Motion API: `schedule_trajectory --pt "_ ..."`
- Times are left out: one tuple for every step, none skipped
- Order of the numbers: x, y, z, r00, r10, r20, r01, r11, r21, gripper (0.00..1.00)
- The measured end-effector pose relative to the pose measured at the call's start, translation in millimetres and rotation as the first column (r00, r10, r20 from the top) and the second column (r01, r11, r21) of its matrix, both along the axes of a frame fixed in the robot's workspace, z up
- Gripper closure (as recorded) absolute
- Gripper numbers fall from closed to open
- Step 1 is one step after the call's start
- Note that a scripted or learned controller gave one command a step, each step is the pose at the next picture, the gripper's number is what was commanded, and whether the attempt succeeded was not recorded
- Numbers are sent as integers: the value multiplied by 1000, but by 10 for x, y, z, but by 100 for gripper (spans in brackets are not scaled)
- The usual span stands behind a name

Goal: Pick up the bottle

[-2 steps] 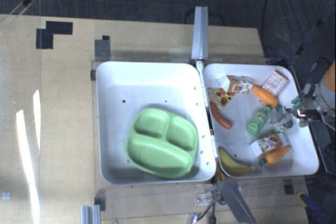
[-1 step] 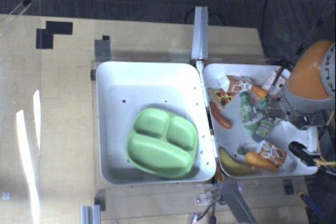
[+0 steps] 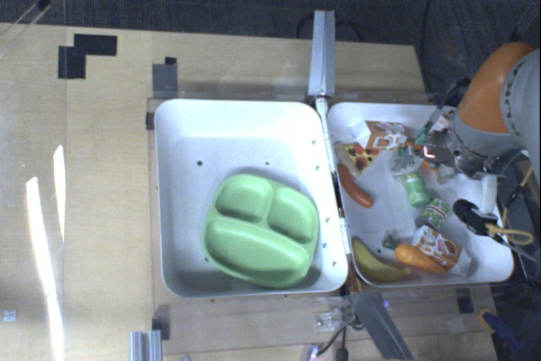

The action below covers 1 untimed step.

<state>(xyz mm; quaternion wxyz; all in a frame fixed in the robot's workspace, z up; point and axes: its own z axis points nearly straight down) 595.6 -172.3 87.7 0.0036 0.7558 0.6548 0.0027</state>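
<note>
Gripper (image 3: pixel 420 150) hovers low in the right bin (image 3: pixel 499 266), jaw state impossible to tell; the green bottle (image 3: pixel 414 186) lies just below (six o'clock), apparently ungrasped, hot dog (image 3: pixel 355 188) at nine.

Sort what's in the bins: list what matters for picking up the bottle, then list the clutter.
For the job:
- green bottle, lying in the right bin
- hand, just above the bottle

Just lying about:
- green divided plate in the left bin
- hot dog
- banana
- carrot
- pizza slice
</note>
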Motion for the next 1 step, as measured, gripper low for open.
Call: schedule_trajectory --pt "31 22 130 1000 10 7 -10 1000 0 100"
